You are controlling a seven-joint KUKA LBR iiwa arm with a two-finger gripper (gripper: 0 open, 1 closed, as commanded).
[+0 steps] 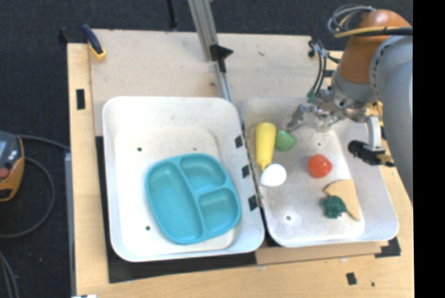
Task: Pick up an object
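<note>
The right bin (389, 220) holds six small things. A yellow piece (265, 142) lies along its left wall, with a green piece (285, 140) touching its right side and a white ball (273, 175) just below it. A red ball (320, 166) sits alone near the middle. Lower right, a dark green toy (334, 206) lies against a tan wedge (345, 195).

The gripper (316, 114) hangs over the bin's upper part, just right of and above the green piece; whether its fingers are open or closed cannot be told, and nothing shows between them. The arm (375, 60) covers the bin's upper right corner.

The left bin (125, 116) carries a blue tray (193, 198) in its lower half, with bare floor above it. The bins touch along their shared edge, where a metal post (201, 5) slants up. Bare floor lies between the red ball and the left cluster.
</note>
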